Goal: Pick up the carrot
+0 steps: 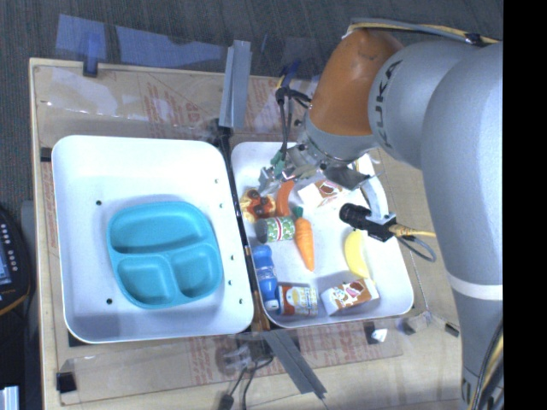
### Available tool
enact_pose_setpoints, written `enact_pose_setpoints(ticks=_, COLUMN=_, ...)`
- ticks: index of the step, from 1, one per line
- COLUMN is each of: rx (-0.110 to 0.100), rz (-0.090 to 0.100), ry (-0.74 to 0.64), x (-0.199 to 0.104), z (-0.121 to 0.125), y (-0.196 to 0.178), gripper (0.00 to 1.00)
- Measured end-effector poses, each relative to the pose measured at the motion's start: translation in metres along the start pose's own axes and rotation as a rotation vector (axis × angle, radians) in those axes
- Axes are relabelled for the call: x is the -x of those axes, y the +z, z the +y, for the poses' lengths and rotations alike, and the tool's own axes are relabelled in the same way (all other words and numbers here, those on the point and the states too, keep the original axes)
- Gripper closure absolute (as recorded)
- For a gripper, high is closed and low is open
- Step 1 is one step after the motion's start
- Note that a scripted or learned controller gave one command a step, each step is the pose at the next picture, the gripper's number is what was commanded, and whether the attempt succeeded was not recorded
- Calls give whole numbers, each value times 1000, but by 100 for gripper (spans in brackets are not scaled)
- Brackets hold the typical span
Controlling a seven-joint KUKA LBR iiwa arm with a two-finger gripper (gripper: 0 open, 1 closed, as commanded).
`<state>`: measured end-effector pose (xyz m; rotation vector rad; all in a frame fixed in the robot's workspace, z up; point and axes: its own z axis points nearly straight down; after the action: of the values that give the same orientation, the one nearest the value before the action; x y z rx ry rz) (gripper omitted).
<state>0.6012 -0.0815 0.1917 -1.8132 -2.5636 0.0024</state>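
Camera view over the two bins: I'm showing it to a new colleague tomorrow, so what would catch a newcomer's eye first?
First the big grey arm with its orange band, reaching in from the right over the right bin. Next the bright blue divided tray, alone in the left bin. Then the right bin's clutter: a carrot in the middle, a banana beside it, and small cartons along the near edge.

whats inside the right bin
The right bin holds a carrot, a banana, a blue bottle, a small can and two cartons near its front wall. The arm covers the bin's far end, hiding anything there.
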Motion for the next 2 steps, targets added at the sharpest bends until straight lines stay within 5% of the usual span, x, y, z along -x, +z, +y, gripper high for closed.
enact_pose_setpoints(ticks=1, rx=0, rz=-1, ry=169, x=31, z=22, y=46, gripper=100)
enact_pose_setpoints(ticks=2, rx=-2, rz=1, ry=49, x=64, z=-21, y=102, gripper=100)
